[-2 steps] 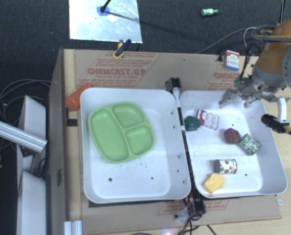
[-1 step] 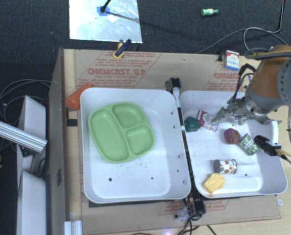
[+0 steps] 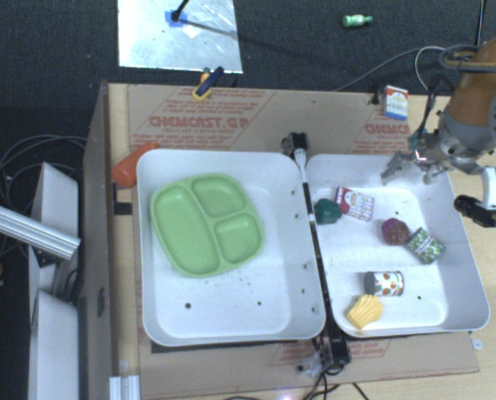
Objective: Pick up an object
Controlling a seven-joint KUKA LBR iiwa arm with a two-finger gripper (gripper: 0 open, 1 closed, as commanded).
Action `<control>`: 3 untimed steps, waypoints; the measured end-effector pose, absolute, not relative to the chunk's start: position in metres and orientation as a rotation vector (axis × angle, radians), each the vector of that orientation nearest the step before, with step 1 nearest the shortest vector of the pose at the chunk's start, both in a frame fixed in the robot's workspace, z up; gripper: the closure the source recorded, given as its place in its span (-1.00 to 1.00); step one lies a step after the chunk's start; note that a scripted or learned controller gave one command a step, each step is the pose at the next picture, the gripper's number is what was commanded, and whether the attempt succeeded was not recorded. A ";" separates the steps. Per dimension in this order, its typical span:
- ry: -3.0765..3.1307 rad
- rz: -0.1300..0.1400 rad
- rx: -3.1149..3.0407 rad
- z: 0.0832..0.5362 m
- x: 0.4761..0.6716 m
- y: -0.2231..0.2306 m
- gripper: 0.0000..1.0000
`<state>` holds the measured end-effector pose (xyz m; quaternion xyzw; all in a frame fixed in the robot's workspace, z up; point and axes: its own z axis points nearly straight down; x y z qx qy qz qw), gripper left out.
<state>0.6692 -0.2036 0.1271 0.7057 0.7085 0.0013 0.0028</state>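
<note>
The tool hung above the far right corner of the right bin, and its two fingers stood spread apart with nothing between them, so it was open and carried no object. The things it could pick all lay lower in this bin, toward the near side and to the left of the tool in the camera view. The closest one appeared to be the small red and white carton, just beside a dark green toy near the wall between the bins. A dark red round object and a green patterned packet lay almost touching each other in the middle, more directly below the tool. A little can lay on its side with its long axis left to right, and a yellow ridged piece rested near the front edge, well apart from the tool. The left bin held a green divided tray. In my judgement, the coming move needed the tool to travel toward the near side and descend, probably on the red round object.
</note>
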 end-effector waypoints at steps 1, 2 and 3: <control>2.214 0.010 2.210 0.091 0.632 -0.171 -1.00; 2.221 0.004 2.213 0.137 0.670 -0.205 -1.00; 2.223 0.000 2.220 0.084 0.612 -0.175 -1.00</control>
